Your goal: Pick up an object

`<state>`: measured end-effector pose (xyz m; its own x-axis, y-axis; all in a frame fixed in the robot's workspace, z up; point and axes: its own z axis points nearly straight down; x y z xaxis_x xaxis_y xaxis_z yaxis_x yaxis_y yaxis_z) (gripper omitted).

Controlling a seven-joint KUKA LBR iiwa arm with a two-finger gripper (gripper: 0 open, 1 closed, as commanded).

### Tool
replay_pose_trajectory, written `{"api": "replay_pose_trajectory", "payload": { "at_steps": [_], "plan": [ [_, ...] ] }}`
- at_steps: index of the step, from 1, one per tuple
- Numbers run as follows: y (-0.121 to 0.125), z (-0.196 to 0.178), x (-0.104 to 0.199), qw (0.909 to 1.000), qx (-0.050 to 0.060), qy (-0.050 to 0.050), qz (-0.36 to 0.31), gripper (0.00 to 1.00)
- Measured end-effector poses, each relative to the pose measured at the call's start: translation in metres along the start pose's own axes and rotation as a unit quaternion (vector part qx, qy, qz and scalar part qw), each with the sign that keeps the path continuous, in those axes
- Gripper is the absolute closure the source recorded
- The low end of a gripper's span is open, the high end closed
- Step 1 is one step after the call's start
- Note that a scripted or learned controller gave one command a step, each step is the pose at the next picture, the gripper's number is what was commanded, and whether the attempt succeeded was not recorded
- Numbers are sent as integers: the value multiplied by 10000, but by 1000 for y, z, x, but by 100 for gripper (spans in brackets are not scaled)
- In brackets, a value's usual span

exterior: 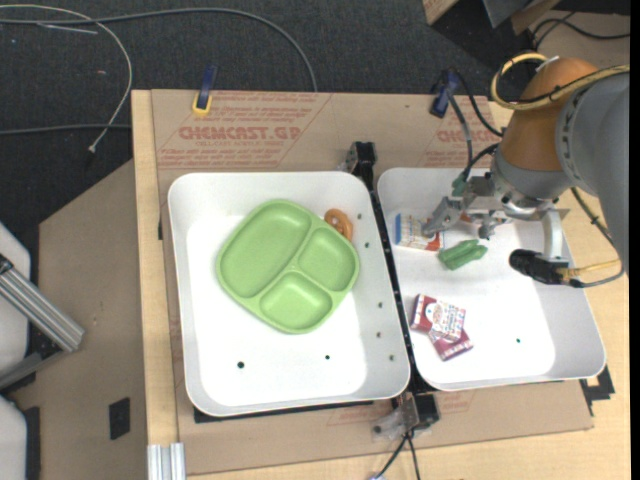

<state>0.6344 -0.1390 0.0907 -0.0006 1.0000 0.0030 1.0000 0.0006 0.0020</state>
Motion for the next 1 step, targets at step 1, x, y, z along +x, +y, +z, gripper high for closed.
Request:
{"api": "replay_pose_trajectory", "payload": {
  "at_steps": [1],
  "plan": [
    [3, -14, 1, 10000, -55, -2, -13, 100]
  ]
}}
